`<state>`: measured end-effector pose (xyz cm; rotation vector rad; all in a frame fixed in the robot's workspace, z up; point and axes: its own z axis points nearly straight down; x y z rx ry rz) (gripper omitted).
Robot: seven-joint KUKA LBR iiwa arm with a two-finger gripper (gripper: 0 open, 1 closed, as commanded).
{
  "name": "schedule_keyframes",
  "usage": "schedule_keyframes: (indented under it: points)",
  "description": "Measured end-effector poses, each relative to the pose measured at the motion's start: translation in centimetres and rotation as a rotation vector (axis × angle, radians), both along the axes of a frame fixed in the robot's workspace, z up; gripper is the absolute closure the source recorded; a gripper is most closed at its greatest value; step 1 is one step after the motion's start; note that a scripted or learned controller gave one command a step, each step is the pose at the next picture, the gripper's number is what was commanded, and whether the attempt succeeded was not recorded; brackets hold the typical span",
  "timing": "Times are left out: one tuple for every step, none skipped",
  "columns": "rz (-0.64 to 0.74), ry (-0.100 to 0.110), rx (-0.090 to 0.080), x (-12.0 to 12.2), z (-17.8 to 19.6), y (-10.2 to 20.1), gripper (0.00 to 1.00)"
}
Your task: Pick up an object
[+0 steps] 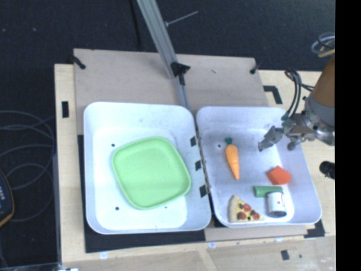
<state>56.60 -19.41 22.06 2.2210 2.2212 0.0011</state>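
A pale worktop (pixel 67 151) stands on dark floor, bearing two shallow white bins side by side. The left bin (pixel 96 123) holds a green plate (pixel 151 172) lying flat near its middle. The right bin (pixel 248 117) holds all the small things, gathered toward its near half, probably so the arm, reaching from the right, can get at them.

The carrot (pixel 232 160) lies just left of that bin's centre, apart from its neighbours. Its long axis runs almost straight from far to near, green top at the far end, tip pointing to the near side and slightly right. Free on all sides, it seems the easiest pick; a grasp would best close across its narrow width.

An orange block (pixel 279 175) lies to its right. Nearer the front rim, a pizza slice (pixel 243 210) lies beside a white can (pixel 276 203) that touches a green piece (pixel 263 191).

The tool (pixel 278 140) hangs over the far right part of the bin, above bare floor, near the block but not over it. Its two fingers are spread wide and hold nothing.
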Motion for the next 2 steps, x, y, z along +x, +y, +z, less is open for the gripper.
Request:
schedule_keyframes:
  points:
    - [-0.001, 0.005, 0.000, 0.3, -6.2, 0.0, 0.00]
    - [-0.001, 0.004, 0.000, 0.2, -11.4, 0.0, 0.00]
